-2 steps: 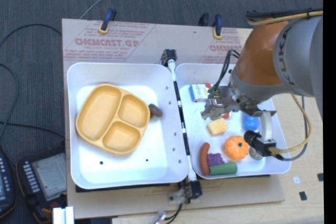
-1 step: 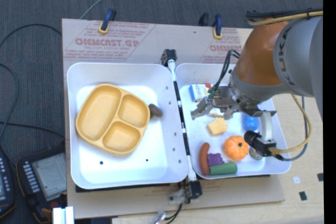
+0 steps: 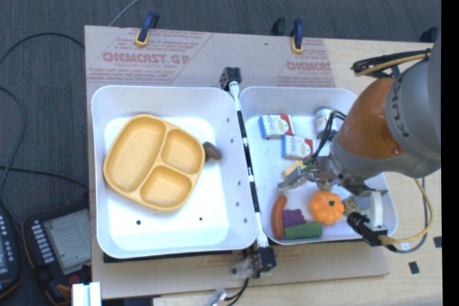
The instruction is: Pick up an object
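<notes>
End effector [image 3: 300, 179] low in right bin [image 3: 252, 154], grip state unclear, orange pumpkin [image 3: 327, 207] near front edge, yellow divided plate [image 3: 153, 162] in left bin [image 3: 100, 154].

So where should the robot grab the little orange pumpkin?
Probably around the round middle of the pumpkin, coming straight down from above. It sits upright in the right bin with open floor to its left, but purple grapes and a green piece lie close at its lower left, so mind those.

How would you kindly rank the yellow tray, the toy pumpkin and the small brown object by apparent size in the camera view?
1. Yellow tray, by far the largest.
2. Pumpkin.
3. Brown object beside the tray, smallest.
</notes>
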